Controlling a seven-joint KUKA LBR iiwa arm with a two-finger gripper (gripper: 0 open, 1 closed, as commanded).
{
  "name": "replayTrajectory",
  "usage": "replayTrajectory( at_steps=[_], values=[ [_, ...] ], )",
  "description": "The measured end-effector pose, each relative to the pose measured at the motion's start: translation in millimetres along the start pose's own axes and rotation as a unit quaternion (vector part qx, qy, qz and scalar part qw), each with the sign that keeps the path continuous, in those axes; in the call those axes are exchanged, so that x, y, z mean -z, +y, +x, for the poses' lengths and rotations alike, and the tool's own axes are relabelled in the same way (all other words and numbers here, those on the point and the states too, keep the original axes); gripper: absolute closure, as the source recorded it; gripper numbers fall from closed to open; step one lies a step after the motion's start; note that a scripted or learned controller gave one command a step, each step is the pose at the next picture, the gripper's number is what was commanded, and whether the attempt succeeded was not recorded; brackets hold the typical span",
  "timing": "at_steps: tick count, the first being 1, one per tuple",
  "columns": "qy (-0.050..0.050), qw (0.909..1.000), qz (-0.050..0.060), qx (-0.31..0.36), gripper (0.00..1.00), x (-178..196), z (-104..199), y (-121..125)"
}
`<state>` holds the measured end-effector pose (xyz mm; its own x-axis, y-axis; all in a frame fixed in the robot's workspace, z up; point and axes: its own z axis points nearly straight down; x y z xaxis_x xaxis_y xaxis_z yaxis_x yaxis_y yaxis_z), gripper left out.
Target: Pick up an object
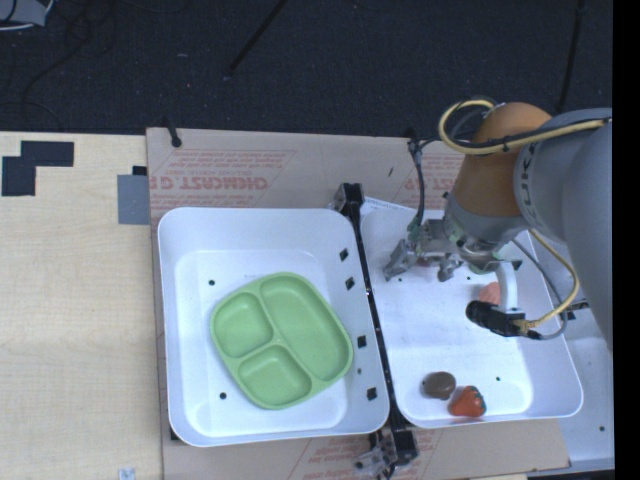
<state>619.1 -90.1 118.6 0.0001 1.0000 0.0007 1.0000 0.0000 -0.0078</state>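
Note:
My gripper [420, 266] hangs low over the far left part of the right bin [420, 328]. It is open, its two fingers spread with only bare white floor between them. A round brown object [438, 385] and a red one [467, 401] lie side by side near the bin's front edge, well apart from the gripper. A small pink-orange object [489, 293] sits to the gripper's right, partly hidden by the arm's black fitting and cable.
A green divided plate [281, 340] lies in the left bin [190, 268]. A black divider [362, 298] runs between the bins. The arm's grey body and orange band [500, 168] cover the right bin's far right corner.

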Motion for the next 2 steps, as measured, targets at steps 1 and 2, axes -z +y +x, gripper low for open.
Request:
replayTrajectory(
  at_steps=[1, 2],
  values=[
    [0.000, 1.0000, -0.001, -0.002, 1.00, 13, -1, 0],
    [-0.001, 1.0000, -0.006, 0.000, 1.00, 76, -4, 5]
  ],
)
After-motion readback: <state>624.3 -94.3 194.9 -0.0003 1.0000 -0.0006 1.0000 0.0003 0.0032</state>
